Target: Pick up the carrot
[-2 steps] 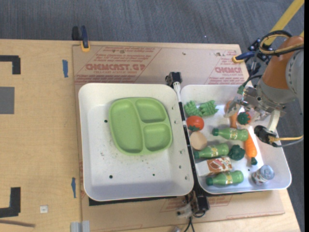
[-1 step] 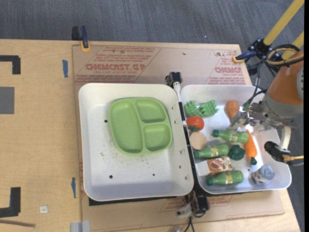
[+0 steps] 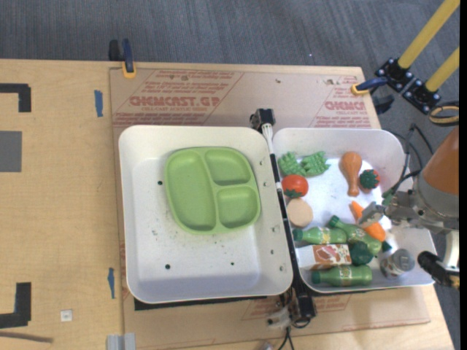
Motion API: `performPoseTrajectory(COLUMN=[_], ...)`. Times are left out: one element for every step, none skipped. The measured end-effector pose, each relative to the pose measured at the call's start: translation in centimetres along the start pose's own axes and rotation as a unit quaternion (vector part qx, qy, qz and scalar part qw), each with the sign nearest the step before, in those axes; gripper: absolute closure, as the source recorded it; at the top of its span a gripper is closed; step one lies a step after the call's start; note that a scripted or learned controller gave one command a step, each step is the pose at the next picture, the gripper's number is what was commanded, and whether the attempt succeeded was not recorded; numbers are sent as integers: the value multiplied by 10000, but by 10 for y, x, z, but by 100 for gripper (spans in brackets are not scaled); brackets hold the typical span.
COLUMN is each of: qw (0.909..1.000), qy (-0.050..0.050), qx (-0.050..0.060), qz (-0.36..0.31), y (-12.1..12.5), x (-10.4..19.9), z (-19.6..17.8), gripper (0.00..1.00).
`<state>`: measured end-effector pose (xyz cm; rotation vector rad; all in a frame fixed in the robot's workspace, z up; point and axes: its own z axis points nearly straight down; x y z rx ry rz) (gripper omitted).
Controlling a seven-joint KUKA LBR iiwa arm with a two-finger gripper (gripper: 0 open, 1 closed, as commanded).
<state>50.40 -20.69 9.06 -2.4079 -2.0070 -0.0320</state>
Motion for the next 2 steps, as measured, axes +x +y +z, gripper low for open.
performPoseTrajectory(qw=[10000, 9935], qy=[-76, -99], qx=[-40, 32], qz=[43, 1133], y=[1, -31], x=[-8, 121], z=[-11, -104], gripper=[100, 100])
